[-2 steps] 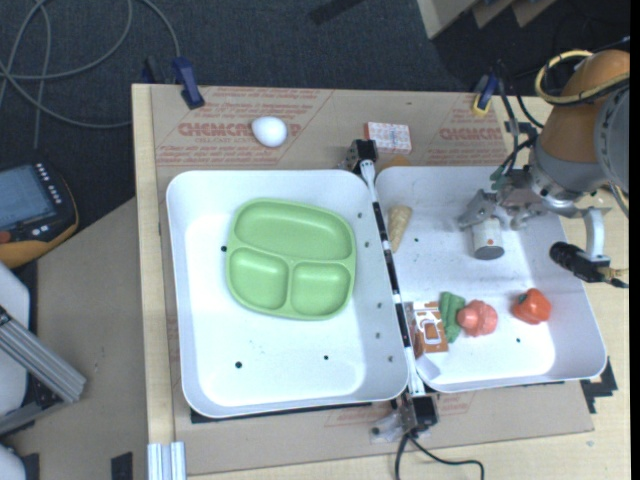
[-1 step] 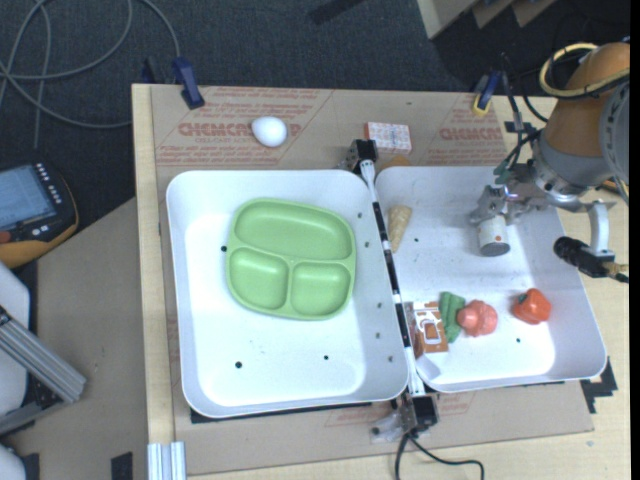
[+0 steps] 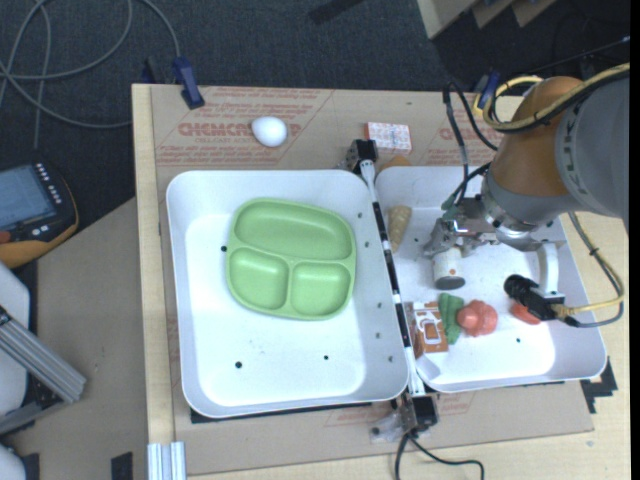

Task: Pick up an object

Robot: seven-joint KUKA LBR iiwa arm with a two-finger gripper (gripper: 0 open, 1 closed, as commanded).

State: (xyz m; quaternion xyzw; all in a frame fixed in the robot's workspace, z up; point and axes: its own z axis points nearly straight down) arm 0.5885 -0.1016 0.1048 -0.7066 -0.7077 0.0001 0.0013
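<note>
My gripper point(image 3: 447, 240) hangs low over the upper left part of the right bin point(image 3: 570, 353), on the grey arm with its orange band. Directly below its tip lies a small white cylinder point(image 3: 445, 268) with a brownish end. I cannot tell whether the gripper touches it. A tan cone-shaped piece point(image 3: 399, 224) rests to the left by the bin wall. Nearer the front lie a red fruit with green leaves point(image 3: 474, 316) and a small orange-and-white box point(image 3: 430, 331). A small red object point(image 3: 524, 314) lies to the right of the fruit.
The left bin point(image 3: 200, 358) holds a green divided plate point(image 3: 292, 258). On the cardboard behind the bins sit a white egg-like ball point(image 3: 268, 130) and a small patterned box point(image 3: 388, 135). A blue clamp point(image 3: 187, 81) grips the far left edge.
</note>
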